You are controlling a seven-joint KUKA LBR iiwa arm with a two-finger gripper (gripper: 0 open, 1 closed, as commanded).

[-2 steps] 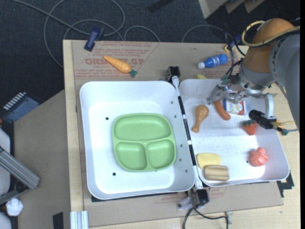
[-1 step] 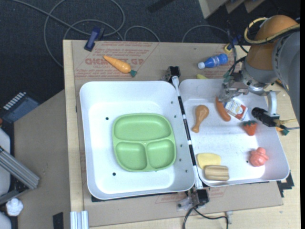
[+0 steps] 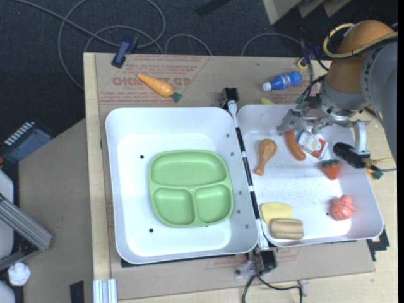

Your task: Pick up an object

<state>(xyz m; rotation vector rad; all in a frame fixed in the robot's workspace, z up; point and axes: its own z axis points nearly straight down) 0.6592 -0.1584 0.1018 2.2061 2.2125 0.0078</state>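
the pincer [image 3: 305, 124] hangs low over the far end of the right bin [image 3: 372, 214], directly above a red sausage [image 3: 294, 146] and a small red-and-white packet [image 3: 312, 145]; whether it is wide, narrow or holding anything cannot be told from this angle. just to the near left of the pincer lies a toy drumstick [image 3: 265, 154]. to its near right sits a strawberry [image 3: 331, 168], and farther toward the near edge a pink toy [image 3: 341, 208]. well away at the near-left corner of the same bin rest a yellow wedge [image 3: 275, 211] and a bread roll [image 3: 286, 229], touching. far to the pincer's left, the left bin [image 3: 126, 137] carries a green 3-compartment plate [image 3: 190, 187]. beyond the bins, on the bench board, lie a toy carrot [image 3: 157, 85] and a blue bottle [image 3: 283, 81].
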